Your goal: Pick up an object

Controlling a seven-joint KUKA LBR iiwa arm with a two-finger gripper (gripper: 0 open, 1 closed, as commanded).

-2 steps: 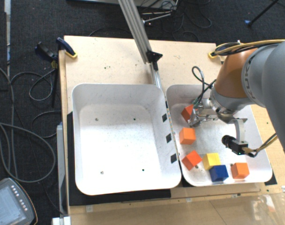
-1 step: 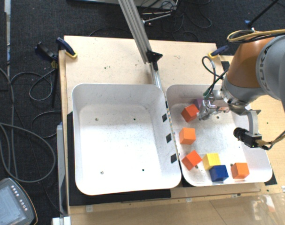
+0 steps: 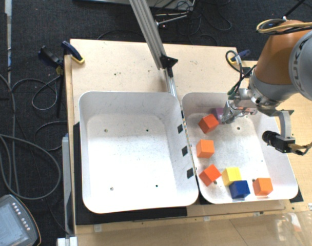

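Sitting in the right bin [image 3: 279,160]: four orange cubes [image 3: 205,148], one yellow [image 3: 231,175], one blue [image 3: 239,189]; gripper [image 3: 229,114] state unclear

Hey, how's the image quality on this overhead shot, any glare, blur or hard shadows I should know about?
Camera view: even, soft lighting, with faint shadows beside the blocks in the right bin; no strong glare on the left bin; the bins look sharp, the tool is small and slightly soft.
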